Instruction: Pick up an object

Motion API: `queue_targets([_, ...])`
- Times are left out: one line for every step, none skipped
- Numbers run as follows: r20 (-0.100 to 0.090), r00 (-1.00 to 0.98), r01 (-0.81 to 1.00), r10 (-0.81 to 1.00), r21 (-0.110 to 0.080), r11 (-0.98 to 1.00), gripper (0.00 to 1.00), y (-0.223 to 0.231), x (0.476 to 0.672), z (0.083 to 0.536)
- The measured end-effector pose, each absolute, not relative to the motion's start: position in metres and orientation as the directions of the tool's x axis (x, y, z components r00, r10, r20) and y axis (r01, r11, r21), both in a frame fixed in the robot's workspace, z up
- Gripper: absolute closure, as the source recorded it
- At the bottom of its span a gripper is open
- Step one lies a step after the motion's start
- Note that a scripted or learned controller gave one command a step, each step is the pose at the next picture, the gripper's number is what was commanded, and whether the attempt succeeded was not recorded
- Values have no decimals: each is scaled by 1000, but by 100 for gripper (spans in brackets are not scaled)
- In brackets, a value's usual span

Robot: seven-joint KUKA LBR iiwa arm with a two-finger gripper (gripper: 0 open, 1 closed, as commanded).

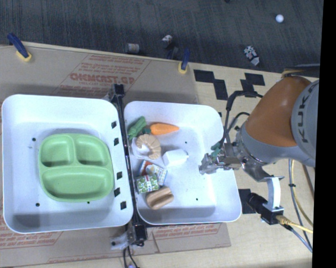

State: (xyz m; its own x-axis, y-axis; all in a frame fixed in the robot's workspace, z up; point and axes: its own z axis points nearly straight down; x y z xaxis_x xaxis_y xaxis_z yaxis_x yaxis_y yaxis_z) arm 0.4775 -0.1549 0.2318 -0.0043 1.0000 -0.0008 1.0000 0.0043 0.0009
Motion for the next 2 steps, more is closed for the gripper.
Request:
queue_targets([1, -5, 1000, 1000, -1, 5, 100, -147, 546, 239])
queue_targets([0, -5, 1000, 1000, -4, 5, 100, -193, 539, 172])
